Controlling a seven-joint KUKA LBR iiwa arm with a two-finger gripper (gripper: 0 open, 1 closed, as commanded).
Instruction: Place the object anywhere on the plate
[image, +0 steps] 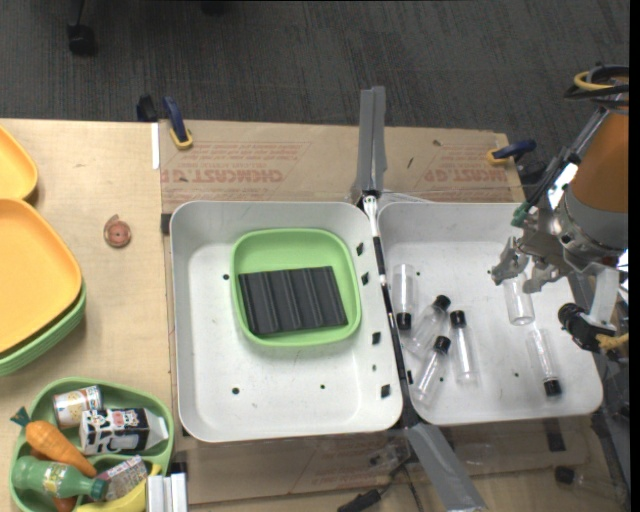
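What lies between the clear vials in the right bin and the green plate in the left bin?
The two bins' adjoining rims, which run between the vials and the green plate. A dark ridged mat covers the plate's middle. The gripper hangs over the right bin near one vial.

Single fixed overhead camera, looking down at a slant.

It views the pale wooden surface (110, 180) from above at moderate distance, taking in both shallow white plastic bins, left (200, 400) and right (480, 400), in full. Dark grey carpet floor (300, 50) fills the far top edge. The grey arm with orange band (600, 170) enters at right.
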